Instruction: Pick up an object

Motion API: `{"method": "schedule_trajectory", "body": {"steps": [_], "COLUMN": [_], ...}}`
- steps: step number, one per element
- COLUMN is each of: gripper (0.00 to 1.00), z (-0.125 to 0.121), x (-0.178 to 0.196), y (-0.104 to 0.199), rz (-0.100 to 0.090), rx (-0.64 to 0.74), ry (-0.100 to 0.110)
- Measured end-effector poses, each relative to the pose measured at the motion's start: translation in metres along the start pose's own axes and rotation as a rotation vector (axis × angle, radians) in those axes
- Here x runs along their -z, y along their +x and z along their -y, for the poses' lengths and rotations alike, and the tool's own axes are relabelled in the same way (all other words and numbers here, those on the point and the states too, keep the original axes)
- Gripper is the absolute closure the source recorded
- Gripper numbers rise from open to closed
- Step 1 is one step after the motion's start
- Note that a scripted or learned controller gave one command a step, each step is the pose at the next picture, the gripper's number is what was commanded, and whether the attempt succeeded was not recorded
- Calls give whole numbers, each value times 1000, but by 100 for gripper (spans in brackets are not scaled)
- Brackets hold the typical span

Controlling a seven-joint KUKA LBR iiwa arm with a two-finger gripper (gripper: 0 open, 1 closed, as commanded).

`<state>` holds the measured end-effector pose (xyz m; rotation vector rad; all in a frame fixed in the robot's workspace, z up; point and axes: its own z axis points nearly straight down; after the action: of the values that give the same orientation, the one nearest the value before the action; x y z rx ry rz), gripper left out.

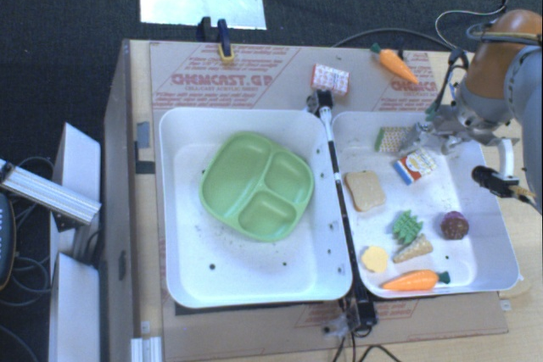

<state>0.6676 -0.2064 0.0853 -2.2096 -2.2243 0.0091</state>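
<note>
Start at the left bin (182,208): it carries a green divided plate (257,185) and nothing small enough to bother with, so keep your attention on the right bin (496,233). There, from left to right, you have a bread slice (366,190), a yellow round piece (374,258), a leafy green piece (406,225), a pale wedge (413,249), a carrot (411,280) along the near wall, and a dark red ball (454,225).

The nearest candidate is the small red, white and blue carton (416,164), lying tilted just below the gripper (430,135). If you go for it, come straight down over its middle and turn the wrist so the fingers close across its narrow sides; I judge a slanted approach would push it toward the bread.

You cannot tell whether the fingers are spread or pressed together: the wrist and its cables cover them. A green speckled piece (392,139) beside them is partly hidden, and the arm runs off the right edge.
</note>
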Motion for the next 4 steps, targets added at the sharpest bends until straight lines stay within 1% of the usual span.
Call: {"method": "schedule_trajectory", "body": {"steps": [1, 2, 3, 4], "gripper": [100, 0, 0, 0], "z": [-1, -1, -1, -1], "x": [12, 11, 3, 2], "y": [0, 0, 0, 0], "rz": [-2, -1, 0, 1], "rx": [2, 3, 0, 0], "ry": [1, 1, -1, -1]}}
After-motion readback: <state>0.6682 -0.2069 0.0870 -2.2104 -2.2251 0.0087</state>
